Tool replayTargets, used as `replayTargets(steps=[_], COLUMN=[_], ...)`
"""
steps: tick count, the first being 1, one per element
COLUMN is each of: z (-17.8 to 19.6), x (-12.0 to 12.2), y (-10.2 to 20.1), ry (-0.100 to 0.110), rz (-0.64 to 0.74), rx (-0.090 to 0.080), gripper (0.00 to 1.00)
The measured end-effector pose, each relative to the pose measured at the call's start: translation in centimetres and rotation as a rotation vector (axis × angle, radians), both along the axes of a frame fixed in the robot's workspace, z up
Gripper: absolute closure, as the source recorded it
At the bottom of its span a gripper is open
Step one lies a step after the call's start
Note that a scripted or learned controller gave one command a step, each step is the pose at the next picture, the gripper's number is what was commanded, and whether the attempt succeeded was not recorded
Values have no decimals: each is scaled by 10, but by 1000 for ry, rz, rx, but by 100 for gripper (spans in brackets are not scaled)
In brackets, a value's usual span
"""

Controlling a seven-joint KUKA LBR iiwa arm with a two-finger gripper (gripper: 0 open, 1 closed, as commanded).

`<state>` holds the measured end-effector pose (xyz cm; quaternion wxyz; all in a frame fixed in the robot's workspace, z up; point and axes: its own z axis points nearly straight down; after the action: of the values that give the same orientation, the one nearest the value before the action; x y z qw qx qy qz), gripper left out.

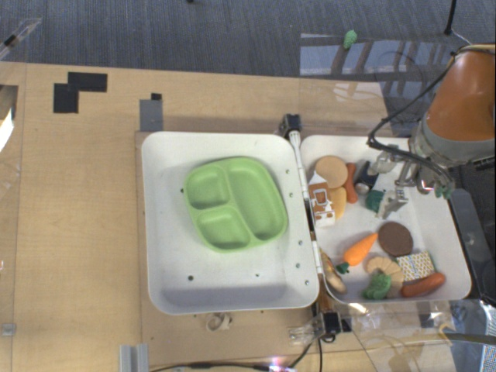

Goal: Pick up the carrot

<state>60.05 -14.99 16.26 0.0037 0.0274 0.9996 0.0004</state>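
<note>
Two white bins are set side by side on the surface (77,208). A green divided plate (232,201) is seen in the left bin (167,285). The carrot (361,249) lies in the right bin (453,242), among toy foods, just left of a brown disc (396,239). The gripper (391,188) hangs over the bin's far part, apart from the carrot; whether its jaws are spread cannot be told.

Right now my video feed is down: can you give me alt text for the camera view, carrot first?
The carrot lies untouched in the right bin among other toy foods, beside a brown disc and above a green broccoli piece. The gripper hovers over that bin's upper part, apart from the carrot. The left bin holds a green divided plate.
</note>
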Motion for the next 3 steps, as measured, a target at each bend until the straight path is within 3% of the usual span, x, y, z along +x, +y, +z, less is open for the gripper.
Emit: replayTargets(steps=[1, 2, 3], z=[-15, -72, -59], x=[-60, -64, -60], y=[53, 58, 60], ry=[0, -12, -22], rz=[-96, -127, -121], rx=[2, -1, -1], gripper=[0, 0, 100])
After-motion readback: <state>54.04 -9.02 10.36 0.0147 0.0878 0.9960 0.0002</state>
